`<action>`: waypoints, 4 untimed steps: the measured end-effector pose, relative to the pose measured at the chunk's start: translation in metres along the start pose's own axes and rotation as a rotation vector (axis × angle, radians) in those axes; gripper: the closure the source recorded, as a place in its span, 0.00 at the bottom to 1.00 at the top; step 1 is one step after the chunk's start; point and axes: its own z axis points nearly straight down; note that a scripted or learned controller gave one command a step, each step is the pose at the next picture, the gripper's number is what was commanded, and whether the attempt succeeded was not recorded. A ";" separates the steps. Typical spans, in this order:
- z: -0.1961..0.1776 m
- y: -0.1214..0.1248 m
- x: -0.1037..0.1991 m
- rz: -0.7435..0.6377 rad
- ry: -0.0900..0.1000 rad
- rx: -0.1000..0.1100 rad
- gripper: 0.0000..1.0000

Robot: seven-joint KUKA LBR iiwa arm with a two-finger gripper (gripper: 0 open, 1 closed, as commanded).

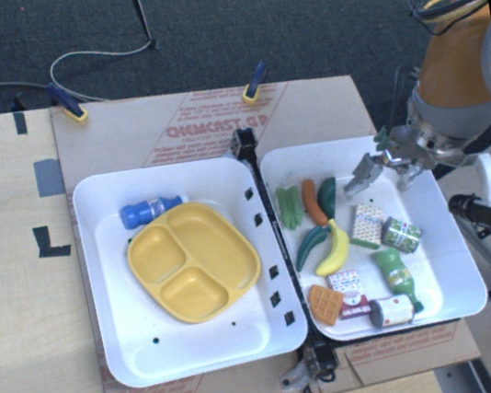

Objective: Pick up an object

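Note:
My gripper [384,179] hangs over the back right part of the right bin [453,240], open, with nothing between its fingers. Just below it lie a white and green box [367,226] and a green can [402,235]. To its left are a green pickle [289,205], an orange carrot [314,203] and a dark green pepper [327,194]. A banana [334,251] lies mid-bin next to another dark green vegetable [310,245]. Nearer the front are a green bottle [393,271], a waffle [326,301], a red and white packet [346,286] and a white can [391,311].
The left bin [119,333] holds a yellow divided plate [193,260] and a blue bottle [150,211] behind it. A black divider [270,233] runs between the bins. The grey and orange arm [458,71] reaches in from the right.

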 end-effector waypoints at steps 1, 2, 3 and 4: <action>0.131 -0.061 0.012 0.001 0.001 0.002 0.00; 0.145 -0.044 0.033 0.002 -0.001 -0.002 0.00; 0.145 0.000 0.039 0.001 -0.002 -0.005 0.00; 0.136 0.000 0.039 0.000 -0.002 -0.005 1.00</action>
